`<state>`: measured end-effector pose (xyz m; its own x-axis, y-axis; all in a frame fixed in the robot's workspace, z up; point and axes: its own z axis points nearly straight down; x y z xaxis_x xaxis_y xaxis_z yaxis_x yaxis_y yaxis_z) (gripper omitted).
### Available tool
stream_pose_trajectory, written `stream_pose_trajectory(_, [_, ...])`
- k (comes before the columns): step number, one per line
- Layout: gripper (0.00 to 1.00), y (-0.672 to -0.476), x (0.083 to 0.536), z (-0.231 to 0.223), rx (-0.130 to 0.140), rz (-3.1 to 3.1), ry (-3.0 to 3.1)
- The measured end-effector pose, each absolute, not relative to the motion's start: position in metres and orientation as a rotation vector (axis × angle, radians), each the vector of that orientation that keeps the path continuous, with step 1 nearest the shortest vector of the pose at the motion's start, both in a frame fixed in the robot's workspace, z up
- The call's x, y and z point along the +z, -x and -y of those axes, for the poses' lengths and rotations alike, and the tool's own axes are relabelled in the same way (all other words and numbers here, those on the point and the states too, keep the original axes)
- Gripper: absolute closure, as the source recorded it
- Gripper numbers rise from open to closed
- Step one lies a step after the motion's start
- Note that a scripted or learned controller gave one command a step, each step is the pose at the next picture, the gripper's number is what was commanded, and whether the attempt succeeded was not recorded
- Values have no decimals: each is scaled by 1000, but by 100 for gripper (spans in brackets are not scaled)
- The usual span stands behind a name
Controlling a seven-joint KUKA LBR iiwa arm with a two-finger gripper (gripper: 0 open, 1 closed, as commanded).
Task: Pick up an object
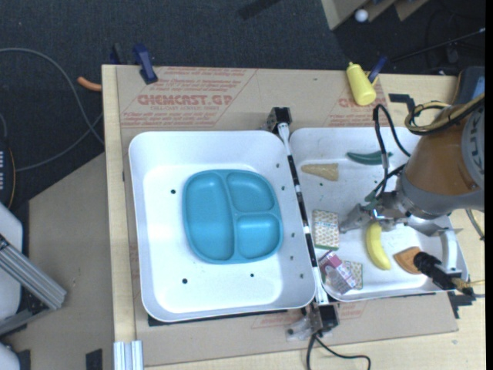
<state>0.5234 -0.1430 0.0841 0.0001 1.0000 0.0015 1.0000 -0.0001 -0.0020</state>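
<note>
Arm (439, 168) comes in from right of frame, grey w/ orange band, wrist low over the right bin (350, 141). Hand (372, 214) sits centre-right of frame, just above the top end of a yellow banana (377, 247); can't tell if it's open or closed, and nothing seen gripped.

Right bin contents: banana lying roughly upright in frame, lower middle of bin; orange-brown item (407, 257) just right of it; patterned packet (324, 228) at bin's left side; pink/patterned packets (341, 271) at lower left corner; tan wedge (322, 171) upper left; green item (368, 158) near top.

Left bin (154, 230), centre of frame, holds a blue divided tray (231, 214), 3 compartments.

Yellow bottle (360, 84) lies on the surface (200, 95) above the right bin, upper right of frame.
</note>
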Motion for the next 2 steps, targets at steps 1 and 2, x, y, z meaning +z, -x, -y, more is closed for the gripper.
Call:
stream_pose_trajectory(1, [100,-524,94,143,-2,2220,2222])
stream_pose_trajectory(2, [100,-512,185,87,-2,2223,2221])
